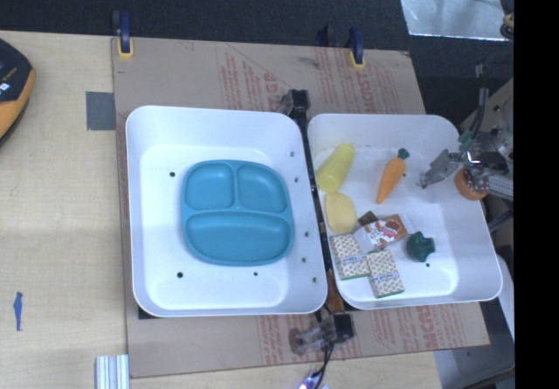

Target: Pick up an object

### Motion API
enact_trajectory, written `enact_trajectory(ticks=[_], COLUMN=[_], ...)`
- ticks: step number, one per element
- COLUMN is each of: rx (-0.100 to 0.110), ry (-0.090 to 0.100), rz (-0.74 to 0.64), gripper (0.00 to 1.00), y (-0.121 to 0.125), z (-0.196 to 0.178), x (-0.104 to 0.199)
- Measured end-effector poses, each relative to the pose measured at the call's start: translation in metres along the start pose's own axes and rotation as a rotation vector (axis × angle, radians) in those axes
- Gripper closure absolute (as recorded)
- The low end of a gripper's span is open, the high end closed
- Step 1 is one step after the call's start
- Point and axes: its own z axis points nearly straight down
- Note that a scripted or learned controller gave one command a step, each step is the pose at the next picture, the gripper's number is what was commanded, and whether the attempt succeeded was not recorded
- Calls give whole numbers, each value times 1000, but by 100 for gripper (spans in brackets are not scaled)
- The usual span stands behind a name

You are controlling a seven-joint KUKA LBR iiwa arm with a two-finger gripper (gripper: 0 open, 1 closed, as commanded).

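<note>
The wooden table carries a brown cardboard sheet. On the sheet sit two white bins, the left bin touching the right bin.

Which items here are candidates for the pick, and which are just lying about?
For the pick, all in the right white bin:
toy carrot
two yellow pieces
small green lump
printed little boxes
gripper

Lying about:
blue divided plate in the left white bin
blue clamps

lab | clamped cardboard on bench | 2 white bins
</note>
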Motion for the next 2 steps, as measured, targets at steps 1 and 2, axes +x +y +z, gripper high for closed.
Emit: enact_trajectory(ticks=[1,2], rx=[7,0], ry=[3,-1], rz=[-5,-3], gripper=[0,100], y=[41,43], z=[115,97], x=[32,28])
